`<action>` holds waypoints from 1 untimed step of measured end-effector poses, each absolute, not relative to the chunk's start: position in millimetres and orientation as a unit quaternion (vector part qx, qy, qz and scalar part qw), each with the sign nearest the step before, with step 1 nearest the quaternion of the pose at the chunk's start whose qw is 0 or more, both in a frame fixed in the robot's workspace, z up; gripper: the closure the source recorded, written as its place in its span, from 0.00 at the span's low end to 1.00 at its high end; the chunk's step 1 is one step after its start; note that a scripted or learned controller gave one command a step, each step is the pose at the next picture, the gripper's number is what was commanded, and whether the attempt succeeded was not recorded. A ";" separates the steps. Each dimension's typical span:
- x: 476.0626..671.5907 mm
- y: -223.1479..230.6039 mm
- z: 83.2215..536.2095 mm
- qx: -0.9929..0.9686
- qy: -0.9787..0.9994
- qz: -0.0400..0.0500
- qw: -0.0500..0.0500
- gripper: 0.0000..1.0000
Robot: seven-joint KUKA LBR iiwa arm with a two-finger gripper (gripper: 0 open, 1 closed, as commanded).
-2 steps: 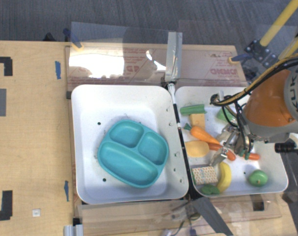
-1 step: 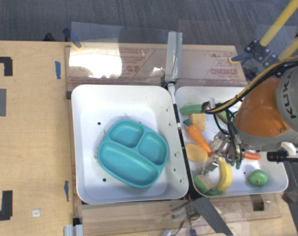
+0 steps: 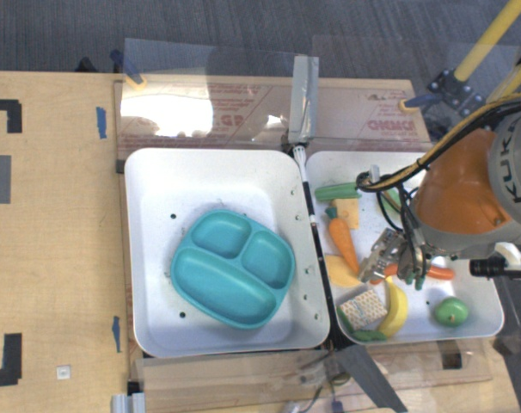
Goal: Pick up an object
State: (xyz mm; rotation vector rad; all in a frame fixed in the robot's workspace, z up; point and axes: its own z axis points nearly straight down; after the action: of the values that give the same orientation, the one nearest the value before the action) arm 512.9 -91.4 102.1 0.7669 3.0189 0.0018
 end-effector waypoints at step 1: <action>629.5 -23.1 251.7 0.185 0.983 0.003 0.010 1.00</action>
State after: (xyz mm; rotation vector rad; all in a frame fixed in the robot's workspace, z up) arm 629.5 -23.1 251.7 0.5759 3.0676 0.0085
